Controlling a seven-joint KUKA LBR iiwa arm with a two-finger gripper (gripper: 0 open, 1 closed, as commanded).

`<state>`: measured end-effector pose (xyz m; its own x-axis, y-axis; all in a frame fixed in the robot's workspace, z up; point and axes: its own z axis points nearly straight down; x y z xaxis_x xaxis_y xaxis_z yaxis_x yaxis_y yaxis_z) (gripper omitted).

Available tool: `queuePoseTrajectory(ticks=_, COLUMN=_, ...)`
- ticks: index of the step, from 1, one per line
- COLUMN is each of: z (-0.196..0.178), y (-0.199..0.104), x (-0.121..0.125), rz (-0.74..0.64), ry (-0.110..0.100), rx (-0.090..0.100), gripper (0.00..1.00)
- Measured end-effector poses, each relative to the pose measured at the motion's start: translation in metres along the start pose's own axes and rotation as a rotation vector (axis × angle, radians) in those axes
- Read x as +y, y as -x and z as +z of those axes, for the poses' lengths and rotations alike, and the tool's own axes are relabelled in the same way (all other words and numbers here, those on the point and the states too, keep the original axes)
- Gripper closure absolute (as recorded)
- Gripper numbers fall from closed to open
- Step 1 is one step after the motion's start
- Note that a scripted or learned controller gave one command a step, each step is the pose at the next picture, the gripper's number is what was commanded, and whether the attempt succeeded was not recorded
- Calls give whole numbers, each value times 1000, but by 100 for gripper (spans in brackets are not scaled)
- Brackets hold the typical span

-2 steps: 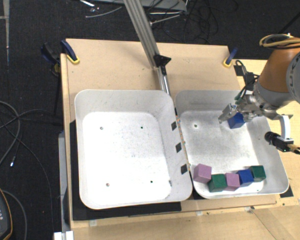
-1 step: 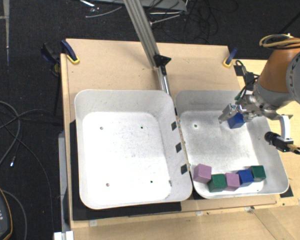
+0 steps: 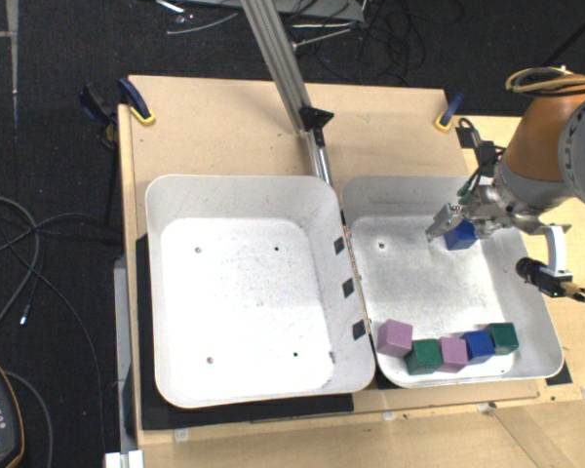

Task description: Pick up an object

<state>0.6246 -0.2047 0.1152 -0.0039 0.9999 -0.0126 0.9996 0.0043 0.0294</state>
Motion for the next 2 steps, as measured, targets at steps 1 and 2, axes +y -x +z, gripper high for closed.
queuePoseTrajectory(ticks=1, z=2, y=-1, x=-1, rz=-1, ry=3, rx=-1, gripper=0)
queuePoseTrajectory(ticks=2, z=-12, y=0, x=1, rz=-2, ry=10, rx=-3, gripper=100)
